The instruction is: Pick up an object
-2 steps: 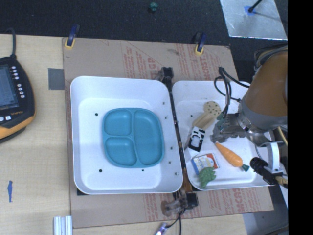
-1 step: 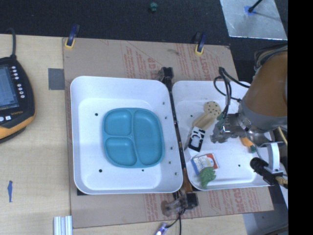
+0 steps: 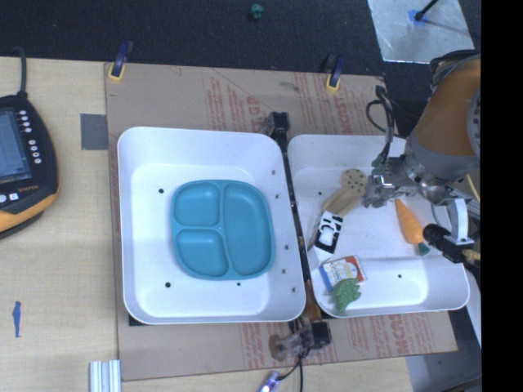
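pincer (image 3: 382, 193) hangs low in the right bin (image 3: 441, 296), right by the wooden spatula (image 3: 346, 191) and near the carrot (image 3: 408, 222); i cannot tell its state.

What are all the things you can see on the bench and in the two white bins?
Left bin: one, white, left half of the cardboard mat.
Right bin: one, white, beside the left bin.
Divided plate: one, blue, three compartments, middle of the left bin.
Wooden spatula: one, tan, upper part of the right bin.
Carrot: one, orange, right side of the right bin.
Black-and-white block: one, left side of the right bin.
Small card: one, blue, white and red, near edge of the right bin.
Broccoli: one, green, just below the card.
Pendant: one, black and orange, left edge of the bench.
Clamps: two, blue and yellow, far edge of the mat.
Arm: one, grey and orange, over the right bin.
Gripper: one, metal, by the spatula.
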Robot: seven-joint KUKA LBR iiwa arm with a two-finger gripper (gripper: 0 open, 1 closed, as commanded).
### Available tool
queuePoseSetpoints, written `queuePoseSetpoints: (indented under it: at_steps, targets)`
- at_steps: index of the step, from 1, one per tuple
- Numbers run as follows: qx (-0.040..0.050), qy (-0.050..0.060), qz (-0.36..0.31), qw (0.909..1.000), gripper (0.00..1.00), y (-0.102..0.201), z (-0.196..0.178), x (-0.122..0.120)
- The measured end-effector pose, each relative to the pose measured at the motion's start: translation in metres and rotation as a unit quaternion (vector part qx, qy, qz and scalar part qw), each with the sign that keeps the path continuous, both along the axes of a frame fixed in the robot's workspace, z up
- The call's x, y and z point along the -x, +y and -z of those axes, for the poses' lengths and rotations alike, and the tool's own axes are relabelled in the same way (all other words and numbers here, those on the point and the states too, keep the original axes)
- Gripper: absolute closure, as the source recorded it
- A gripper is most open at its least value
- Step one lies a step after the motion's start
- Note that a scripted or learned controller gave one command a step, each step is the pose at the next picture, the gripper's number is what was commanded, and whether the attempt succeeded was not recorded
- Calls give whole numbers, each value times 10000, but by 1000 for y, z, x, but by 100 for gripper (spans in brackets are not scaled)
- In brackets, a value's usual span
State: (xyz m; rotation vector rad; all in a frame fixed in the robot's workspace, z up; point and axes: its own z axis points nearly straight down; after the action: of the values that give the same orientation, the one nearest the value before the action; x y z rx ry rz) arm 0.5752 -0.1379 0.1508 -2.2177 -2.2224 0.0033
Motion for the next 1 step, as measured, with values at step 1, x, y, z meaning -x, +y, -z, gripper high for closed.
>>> queuePoseSetpoints:
  at_steps: [1]
  targets:
    - [2, -7, -8, 10000, 0, -51, -6, -81]
